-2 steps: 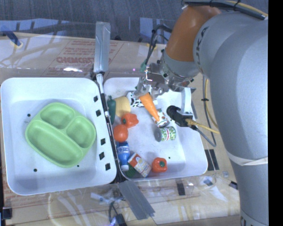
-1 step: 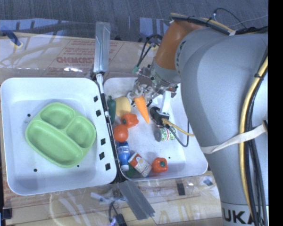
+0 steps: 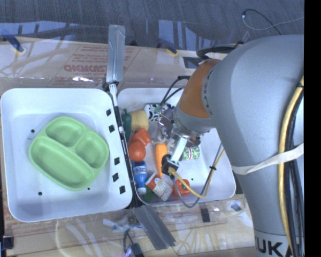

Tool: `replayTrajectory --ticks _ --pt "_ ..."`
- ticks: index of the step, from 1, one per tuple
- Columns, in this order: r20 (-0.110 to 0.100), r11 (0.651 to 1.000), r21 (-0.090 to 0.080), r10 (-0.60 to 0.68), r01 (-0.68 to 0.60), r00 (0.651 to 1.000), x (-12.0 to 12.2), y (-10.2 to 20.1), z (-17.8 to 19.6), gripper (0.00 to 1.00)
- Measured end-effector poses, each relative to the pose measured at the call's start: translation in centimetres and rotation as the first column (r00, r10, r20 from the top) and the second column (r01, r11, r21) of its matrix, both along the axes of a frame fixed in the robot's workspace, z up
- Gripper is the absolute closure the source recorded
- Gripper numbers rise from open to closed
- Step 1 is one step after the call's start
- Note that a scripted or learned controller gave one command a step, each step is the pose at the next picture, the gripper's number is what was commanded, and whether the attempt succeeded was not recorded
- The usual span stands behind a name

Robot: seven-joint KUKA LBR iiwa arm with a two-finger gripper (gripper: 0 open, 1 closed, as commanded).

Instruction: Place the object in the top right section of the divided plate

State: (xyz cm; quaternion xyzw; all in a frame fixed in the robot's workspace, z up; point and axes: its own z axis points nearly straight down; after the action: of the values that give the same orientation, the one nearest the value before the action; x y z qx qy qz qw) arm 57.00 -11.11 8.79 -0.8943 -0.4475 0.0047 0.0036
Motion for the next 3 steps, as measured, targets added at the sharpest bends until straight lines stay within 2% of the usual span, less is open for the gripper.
replayTrajectory --ticks 1,2,3 --pt "0.004 0.999 0.001 0.038 -0.038 0.999 -7.0 1.3 0.1 1.00" --pt "0.016 0.996 -0.020 0.088 -0.088 0.996 -7.7 5.8 4.2 1.00" --pt "0.033 0.999 -0.039 0.007 -0.006 0.999 -7.5 7.6 6.1 1.00"
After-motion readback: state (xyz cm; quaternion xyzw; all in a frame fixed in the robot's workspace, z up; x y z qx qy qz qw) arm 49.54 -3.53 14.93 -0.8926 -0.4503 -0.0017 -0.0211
